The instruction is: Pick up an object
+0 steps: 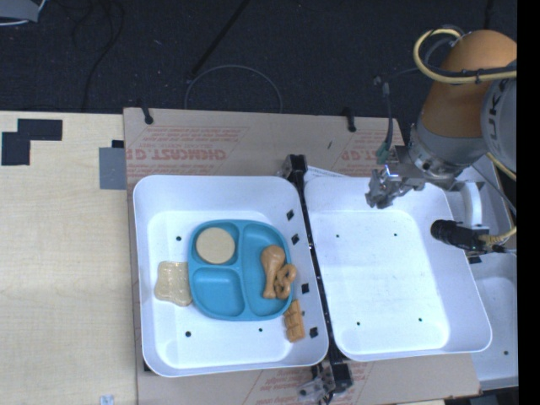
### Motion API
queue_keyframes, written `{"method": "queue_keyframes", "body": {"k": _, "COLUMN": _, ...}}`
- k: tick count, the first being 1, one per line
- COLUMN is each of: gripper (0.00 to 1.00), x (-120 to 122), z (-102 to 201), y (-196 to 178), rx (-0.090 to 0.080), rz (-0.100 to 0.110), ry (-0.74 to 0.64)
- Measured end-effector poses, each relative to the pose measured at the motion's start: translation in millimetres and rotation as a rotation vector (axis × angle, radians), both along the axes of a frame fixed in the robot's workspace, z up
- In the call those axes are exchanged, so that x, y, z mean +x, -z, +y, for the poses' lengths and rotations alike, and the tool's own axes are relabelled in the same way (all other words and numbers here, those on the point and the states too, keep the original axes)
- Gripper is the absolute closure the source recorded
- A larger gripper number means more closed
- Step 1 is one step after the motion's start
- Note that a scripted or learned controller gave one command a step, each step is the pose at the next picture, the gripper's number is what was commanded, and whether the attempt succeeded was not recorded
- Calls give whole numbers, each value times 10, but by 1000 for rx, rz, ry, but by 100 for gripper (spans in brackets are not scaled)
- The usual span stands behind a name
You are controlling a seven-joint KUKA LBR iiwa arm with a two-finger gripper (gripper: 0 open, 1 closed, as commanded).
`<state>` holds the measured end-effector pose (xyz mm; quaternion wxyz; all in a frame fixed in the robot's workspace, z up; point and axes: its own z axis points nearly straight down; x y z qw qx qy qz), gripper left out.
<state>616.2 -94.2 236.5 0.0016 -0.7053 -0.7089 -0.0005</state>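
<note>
In the left bin [160, 218] lies a blue divided tray [221, 292]. A round tan cookie [214, 245] rests in its upper left compartment, and a brown drumstick with a pretzel [277, 272] in its right one. A pale slice of bread [173, 283] lies just left of the tray. A small brown piece [294, 321] sits at the tray's lower right corner. My gripper [382, 194] hangs over the top edge of the right bin [396, 327], far from all these objects, and I see nothing between its fingers.
A black divider [305, 251] runs between the two bins. A black cylindrical part [456, 233] juts over the right bin's right rim. The arm's orange band [472, 57] looms at the upper right. Cardboard lies under both bins.
</note>
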Motion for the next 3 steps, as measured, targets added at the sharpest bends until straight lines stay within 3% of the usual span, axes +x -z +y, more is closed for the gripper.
{"method": "queue_keyframes", "body": {"k": 3, "gripper": 100, "x": -145, "z": 1735, "y": -39, "rx": -1, "rz": 1, "ry": 0}}
